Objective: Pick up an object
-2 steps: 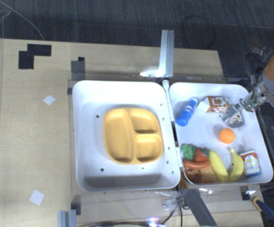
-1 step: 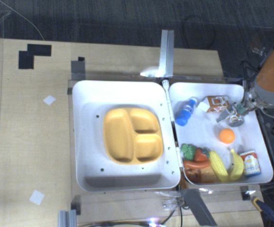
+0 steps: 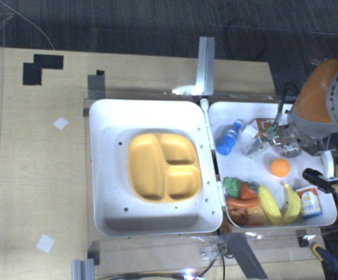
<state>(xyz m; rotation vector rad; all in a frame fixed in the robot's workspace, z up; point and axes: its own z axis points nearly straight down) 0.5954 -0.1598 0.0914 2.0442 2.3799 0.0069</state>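
Reaching in from the right, the arm (image 3: pixel 326 98) stands over the right bin (image 3: pixel 239 111), its orange band and grey wrist above the bin's far right part. The left bin (image 3: pixel 108 156) holds a yellow divided tray (image 3: pixel 162 167), well apart from the arm.

The right bin carries the candidates for picking. A blue bottle (image 3: pixel 228 137) lies tilted near the bin's left wall. A corn cob (image 3: pixel 268 204) and a banana (image 3: pixel 291 206) lie side by side along the near edge, with a red-and-green vegetable cluster (image 3: pixel 240 192) to their left and a small carton (image 3: pixel 310 203) to their right. An orange ball (image 3: pixel 280 167) sits apart in the middle.

The gripper (image 3: pixel 277 137) sits low in the bin beside a pale wrapped item (image 3: pixel 255 142); whether the pincer is spread or closed, and whether it grasps anything, cannot be told.

Judged step: approach or grasp attempt, nothing visibly lifted. The next move calls for a confirmed closure on one item, then a straight vertical lift clear of the neighbours.
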